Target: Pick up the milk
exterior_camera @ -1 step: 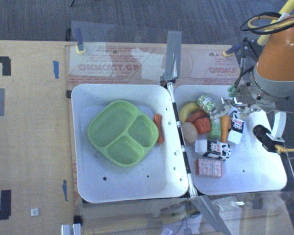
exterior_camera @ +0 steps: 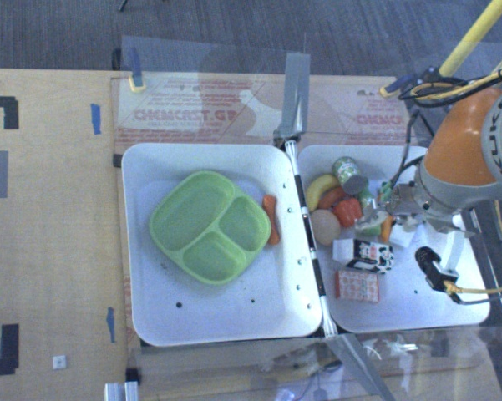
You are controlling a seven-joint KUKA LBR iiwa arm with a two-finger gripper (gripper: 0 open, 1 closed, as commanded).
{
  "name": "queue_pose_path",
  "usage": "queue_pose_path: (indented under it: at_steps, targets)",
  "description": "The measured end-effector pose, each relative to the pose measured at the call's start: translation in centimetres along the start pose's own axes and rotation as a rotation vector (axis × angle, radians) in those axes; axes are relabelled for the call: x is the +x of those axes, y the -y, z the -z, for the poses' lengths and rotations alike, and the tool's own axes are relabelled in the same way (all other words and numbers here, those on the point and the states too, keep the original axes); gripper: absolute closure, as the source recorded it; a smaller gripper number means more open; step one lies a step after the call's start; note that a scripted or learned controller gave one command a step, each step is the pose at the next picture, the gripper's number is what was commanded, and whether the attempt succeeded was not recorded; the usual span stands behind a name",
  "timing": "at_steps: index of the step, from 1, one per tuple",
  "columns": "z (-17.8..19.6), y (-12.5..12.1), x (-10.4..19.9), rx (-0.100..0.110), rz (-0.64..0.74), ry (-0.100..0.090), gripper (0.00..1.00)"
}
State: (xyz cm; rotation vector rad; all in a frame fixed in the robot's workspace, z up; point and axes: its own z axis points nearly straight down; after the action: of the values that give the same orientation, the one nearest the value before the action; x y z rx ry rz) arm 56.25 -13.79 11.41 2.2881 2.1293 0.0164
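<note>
Milk [exterior_camera: 372, 256], a small cow-patterned carton lying flat mid-floor in the right bin [exterior_camera: 468, 307], looks light, stiff-sided and crushable, best pinched across its narrow faces; the gripper [exterior_camera: 392, 215] hovers just above, its opening impossible to tell.

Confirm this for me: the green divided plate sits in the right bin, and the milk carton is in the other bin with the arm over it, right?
Not quite. The camera view shows the green divided plate in the left bin, not the right. The milk carton lies in the right bin, with the arm over it.
</note>
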Motion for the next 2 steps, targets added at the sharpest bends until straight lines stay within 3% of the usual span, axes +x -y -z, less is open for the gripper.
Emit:
queue_pose_path:
  at_steps: [1,2]
  targets:
    - [-0.7,-1.6,1.6,-0.028,0.35,0.005,0.0]
    - [-2.5,5.0,2.7,0.005,0.345,-0.004,0.0]
